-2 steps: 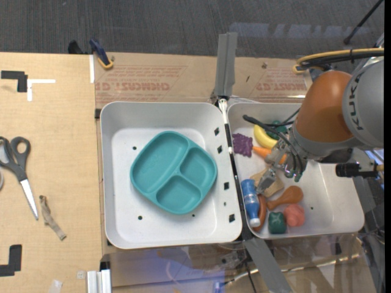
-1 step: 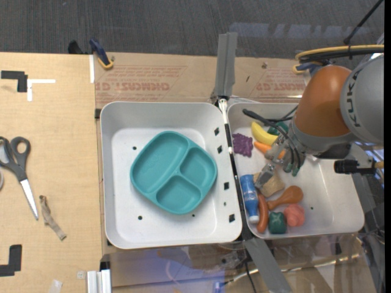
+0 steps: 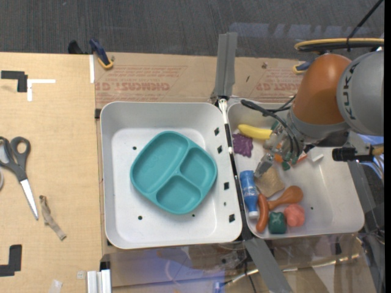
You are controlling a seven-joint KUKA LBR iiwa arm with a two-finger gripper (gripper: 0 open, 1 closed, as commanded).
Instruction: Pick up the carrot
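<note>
While the grey arm (image 3: 351,96) with its orange band reaches in from the right, its gripper (image 3: 276,154) hangs over the upper left part of the right bin (image 3: 333,215), and whether its fingers are apart or together I cannot tell, because the wrist and cables cover them. Well to the left of the gripper stands the left bin (image 3: 116,182), which carries a teal divided plate (image 3: 174,173). Something small and orange shows right at the gripper, but I cannot tell what it is. The carrot (image 3: 278,205), an orange bent piece, lies below the gripper, near it but apart, in the lower left part of the right bin. Just above and left of the gripper lies a yellow banana (image 3: 253,131), and beside it, left of the gripper, a purple grape bunch (image 3: 242,144). Below and left of the gripper lies a blue tube (image 3: 248,190), touching the carrot's lower end. Under the carrot sit a pink piece (image 3: 295,215) and a green piece (image 3: 278,223).
</note>
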